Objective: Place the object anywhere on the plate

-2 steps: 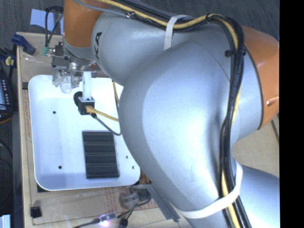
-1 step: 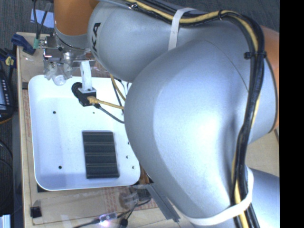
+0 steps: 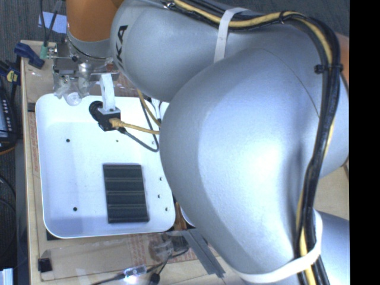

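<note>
A: Where is the arm?

B: The grey arm [image 3: 249, 147] fills the view from 12 round to 5 o'clock, its orange band [image 3: 89, 10] up at 11 o'clock. Below the band hangs the pincer [image 3: 77, 88], over the far rim of the white bin [image 3: 59, 171].

A: Clenched or released?

B: I cannot tell (that end is a blur of clear and metal parts). Nothing shows plainly between its tips.

A: And the task's thing?

B: A dark ribbed rectangular slab [image 3: 125, 193] lies flat on the bin's floor, toward 7 o'clock in the view, well apart from the pincer. Whether it is the object or the plate, I cannot say.

A: Anything else?

B: A black fitting with a tan cable [image 3: 136, 127] hangs just beside the pincer, at its 4 o'clock. The wooden worktop [image 3: 89, 260] shows along the near edge.
</note>
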You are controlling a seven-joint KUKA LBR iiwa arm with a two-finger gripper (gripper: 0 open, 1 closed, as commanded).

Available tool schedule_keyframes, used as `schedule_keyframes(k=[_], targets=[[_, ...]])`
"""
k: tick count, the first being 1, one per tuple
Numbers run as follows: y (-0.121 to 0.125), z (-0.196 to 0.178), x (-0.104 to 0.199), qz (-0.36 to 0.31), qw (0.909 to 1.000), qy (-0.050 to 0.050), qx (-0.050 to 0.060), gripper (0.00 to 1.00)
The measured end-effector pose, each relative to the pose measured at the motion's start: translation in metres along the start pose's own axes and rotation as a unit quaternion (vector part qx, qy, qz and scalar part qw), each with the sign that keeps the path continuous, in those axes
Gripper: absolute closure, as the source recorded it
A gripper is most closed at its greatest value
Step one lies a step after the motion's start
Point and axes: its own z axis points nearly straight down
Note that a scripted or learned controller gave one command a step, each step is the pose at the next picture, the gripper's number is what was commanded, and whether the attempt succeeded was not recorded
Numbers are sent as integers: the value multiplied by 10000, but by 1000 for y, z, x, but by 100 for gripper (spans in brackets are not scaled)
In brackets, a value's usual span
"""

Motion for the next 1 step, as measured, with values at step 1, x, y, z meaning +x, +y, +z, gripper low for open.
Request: schedule_keyframes(k=[1], targets=[[0, 19, -8, -1442, 9895, -15, -1, 100]])
